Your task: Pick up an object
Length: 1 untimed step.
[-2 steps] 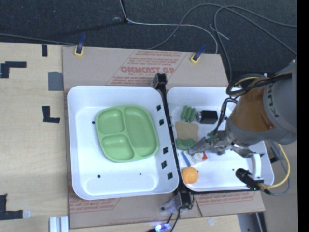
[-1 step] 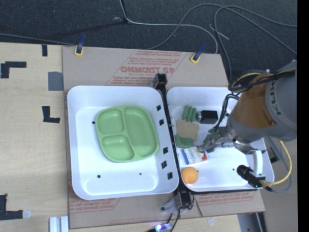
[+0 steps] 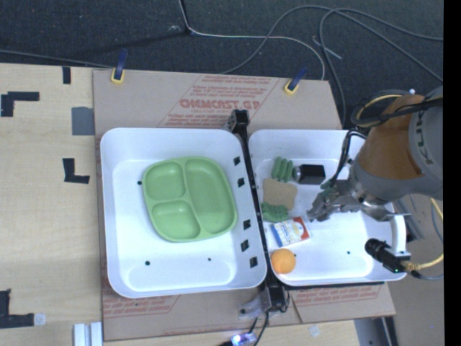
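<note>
My gripper (image 3: 319, 209) hangs low over the middle of the right bin (image 3: 338, 265), just right of a small pile of objects. Nothing can be seen held in it. The pile has a tan flat piece (image 3: 279, 192), a green ridged item (image 3: 282, 169) behind it, another green item (image 3: 274, 212) in front, and a white packet with red and blue print (image 3: 289, 231). A black block (image 3: 311, 172) lies at the back, just beyond the gripper. An orange ball (image 3: 283, 261) rests in the near left corner of that bin.
The left bin (image 3: 122, 265) holds a green divided plate (image 3: 189, 198). A black divider (image 3: 248, 200) runs between the bins. The arm's orange band (image 3: 389, 143) and grey wrist cover the right bin's right side. Cables trail across the dark floor behind.
</note>
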Available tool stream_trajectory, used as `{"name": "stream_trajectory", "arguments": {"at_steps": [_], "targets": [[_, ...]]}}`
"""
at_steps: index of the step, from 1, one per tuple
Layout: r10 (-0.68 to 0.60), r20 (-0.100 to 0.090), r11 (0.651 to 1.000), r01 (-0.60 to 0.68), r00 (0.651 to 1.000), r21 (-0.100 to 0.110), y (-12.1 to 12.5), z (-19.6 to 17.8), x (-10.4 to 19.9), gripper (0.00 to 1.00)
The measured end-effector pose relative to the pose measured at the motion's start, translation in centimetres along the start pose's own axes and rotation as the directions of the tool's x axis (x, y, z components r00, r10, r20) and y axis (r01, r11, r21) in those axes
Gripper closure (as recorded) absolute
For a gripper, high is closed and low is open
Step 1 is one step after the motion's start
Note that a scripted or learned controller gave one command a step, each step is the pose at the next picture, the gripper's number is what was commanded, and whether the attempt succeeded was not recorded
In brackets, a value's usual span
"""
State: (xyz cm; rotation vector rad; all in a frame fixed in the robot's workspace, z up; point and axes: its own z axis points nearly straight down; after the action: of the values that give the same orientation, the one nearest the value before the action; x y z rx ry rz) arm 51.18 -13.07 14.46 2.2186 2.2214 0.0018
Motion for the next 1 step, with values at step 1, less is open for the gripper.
{"name": "stream_trajectory", "arguments": {"at_steps": [1], "targets": [[-0.001,0.0,1.0,0.001,1.0,-0.002,0.58,-4.72,0.81,1.0]]}}
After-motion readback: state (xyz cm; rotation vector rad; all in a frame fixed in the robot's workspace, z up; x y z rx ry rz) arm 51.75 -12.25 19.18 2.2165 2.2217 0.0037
